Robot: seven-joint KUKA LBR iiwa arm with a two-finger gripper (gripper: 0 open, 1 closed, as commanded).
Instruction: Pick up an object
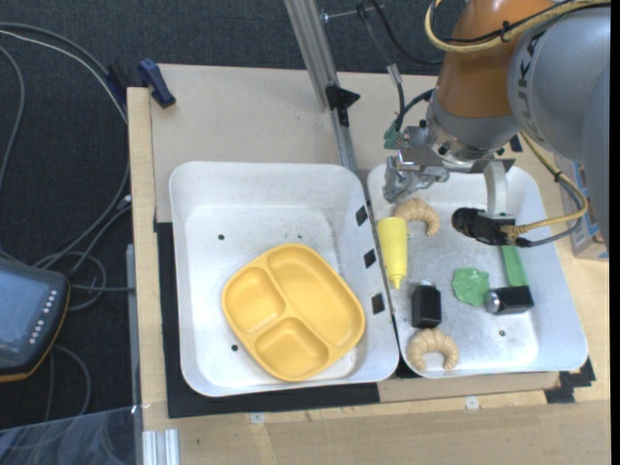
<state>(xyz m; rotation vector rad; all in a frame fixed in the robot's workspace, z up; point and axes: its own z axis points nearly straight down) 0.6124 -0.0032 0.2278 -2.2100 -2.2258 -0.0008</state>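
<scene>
My gripper (409, 180) hangs over the far left corner of the right bin (557, 308), just above a tan croissant (420, 215). Nothing shows held in it. A yellow squeeze bottle (392, 248) lies along the bin's left wall, right below the gripper. Nearer the front are a small black box (425, 305) and a second croissant (433, 349). A green scrap (471, 285) and a green-and-black tool (510, 287) lie to the right. A yellow divided plate (294, 310) sits in the left bin (194, 221).
A slanted metal post (320, 56) rises between the bins at the back. A black cabled part (480, 224) hangs from the arm over the right bin. Cables trail on the floor at left, beside a tablet (24, 313).
</scene>
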